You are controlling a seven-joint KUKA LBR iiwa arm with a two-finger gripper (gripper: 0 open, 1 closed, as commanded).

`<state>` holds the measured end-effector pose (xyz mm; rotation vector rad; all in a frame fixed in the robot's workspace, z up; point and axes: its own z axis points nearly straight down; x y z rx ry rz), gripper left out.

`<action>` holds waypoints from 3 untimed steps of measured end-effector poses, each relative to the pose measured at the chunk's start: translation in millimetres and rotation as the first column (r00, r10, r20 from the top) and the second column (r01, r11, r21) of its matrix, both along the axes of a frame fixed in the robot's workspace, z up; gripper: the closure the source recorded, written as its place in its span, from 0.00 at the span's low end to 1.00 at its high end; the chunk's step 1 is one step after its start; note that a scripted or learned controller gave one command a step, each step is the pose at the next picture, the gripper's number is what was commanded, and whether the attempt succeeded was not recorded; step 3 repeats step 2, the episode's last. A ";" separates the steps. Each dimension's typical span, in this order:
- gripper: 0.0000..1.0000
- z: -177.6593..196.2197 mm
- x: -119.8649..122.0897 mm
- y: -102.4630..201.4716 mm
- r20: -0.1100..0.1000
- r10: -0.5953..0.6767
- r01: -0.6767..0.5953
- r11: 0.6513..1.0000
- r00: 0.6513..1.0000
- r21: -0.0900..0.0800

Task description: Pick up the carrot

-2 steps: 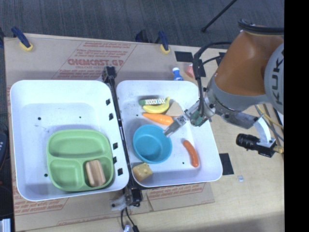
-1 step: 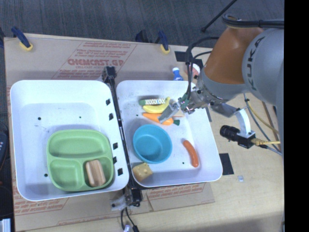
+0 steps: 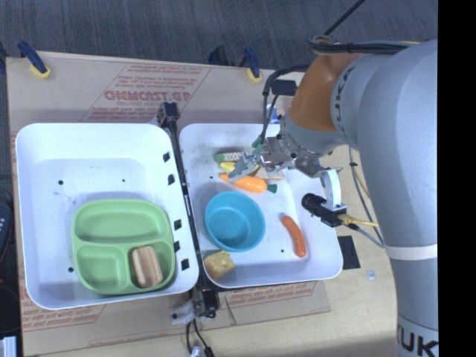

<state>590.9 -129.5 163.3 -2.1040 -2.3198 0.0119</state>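
Observation:
The carrot (image 3: pixel 251 184), orange with a small green end on its right, lies in the right bin (image 3: pixel 320 262) just above the blue bowl (image 3: pixel 234 222). My gripper (image 3: pixel 253 166) hangs directly over the carrot's upper edge, close to it or touching it. The view does not settle whether the carrot is gripped. The grey arm with its orange band reaches in from the right and hides the bin's back right corner.
In the right bin are also an orange sausage (image 3: pixel 295 236), a yellow cheese wedge (image 3: pixel 218 262) at the front left corner, and small pale and yellow items (image 3: pixel 227 157) behind the carrot. The left bin (image 3: pixel 44 162) holds a green divided plate (image 3: pixel 111 229) with a bun (image 3: pixel 146 266).

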 end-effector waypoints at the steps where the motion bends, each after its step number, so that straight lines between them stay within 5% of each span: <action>1: 0.00 -54.7 14.8 -9.7 0.050 -0.047 0.048 0.999 0.998 -0.018; 2: 1.00 -60.3 4.2 -3.7 0.005 -0.038 0.038 0.999 0.999 -0.004; 3: 1.00 -60.3 4.2 -3.7 0.005 -0.038 0.038 0.999 0.999 -0.004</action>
